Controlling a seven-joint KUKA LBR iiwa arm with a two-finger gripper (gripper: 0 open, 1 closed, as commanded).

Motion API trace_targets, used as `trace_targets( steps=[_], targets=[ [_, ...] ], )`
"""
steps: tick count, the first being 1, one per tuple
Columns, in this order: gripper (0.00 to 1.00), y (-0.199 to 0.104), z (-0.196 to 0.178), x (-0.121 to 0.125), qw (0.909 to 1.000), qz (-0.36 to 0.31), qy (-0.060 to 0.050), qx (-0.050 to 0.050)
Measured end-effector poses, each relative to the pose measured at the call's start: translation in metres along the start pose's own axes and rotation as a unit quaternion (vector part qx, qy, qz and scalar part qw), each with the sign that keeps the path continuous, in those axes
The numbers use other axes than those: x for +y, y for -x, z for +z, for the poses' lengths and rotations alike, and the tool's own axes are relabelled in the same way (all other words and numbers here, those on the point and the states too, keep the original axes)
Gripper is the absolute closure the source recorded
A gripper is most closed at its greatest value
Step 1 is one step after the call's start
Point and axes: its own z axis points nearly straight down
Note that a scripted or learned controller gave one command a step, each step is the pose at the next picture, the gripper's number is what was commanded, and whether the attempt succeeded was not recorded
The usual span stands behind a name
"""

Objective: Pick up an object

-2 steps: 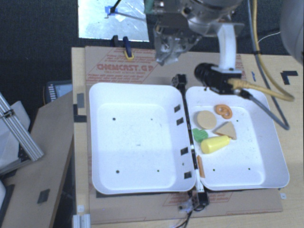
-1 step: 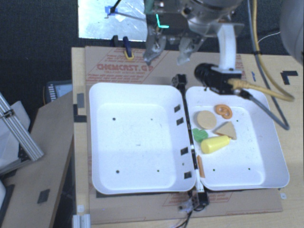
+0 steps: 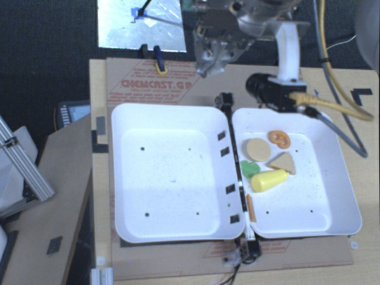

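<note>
White plastic is what we are seeing first: the left bin [image 3: 166, 171] is sitting on the desk [image 3: 65, 159], and just beside it, touching along a black clipped seam, the right bin [image 3: 332, 200] is holding all the objects. Moving rightward, we are finding a thin orange stick [image 3: 250, 208] lying along the right bin's left wall, a green piece [image 3: 249, 168] above it, and a yellow cone-like piece [image 3: 269, 180] touching the green one. Beside these a round tan disc [image 3: 258, 149] and a tan wedge [image 3: 283, 162] are lying close together, with a brown pretzel [image 3: 279, 138] just behind them. Above the bins' far edge the tool [image 3: 214, 55] is hanging over the cardboard; we are not able to tell its state, since it is blurred.
</note>
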Motion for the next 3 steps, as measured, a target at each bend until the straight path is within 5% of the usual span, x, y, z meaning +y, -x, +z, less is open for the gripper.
trace_targets(
  steps=[1, 2, 3],
  targets=[
    [0.00, 0.000, 0.000, 0.000, 1.0000, 0.000, 0.000, 0.000],
    [1.00, 0.000, -0.011, 0.000, 1.0000, -0.002, 0.001, 0.001],
    [0.00, 0.000, -0.011, 0.000, 1.0000, -0.002, 0.001, 0.000]
  ],
)
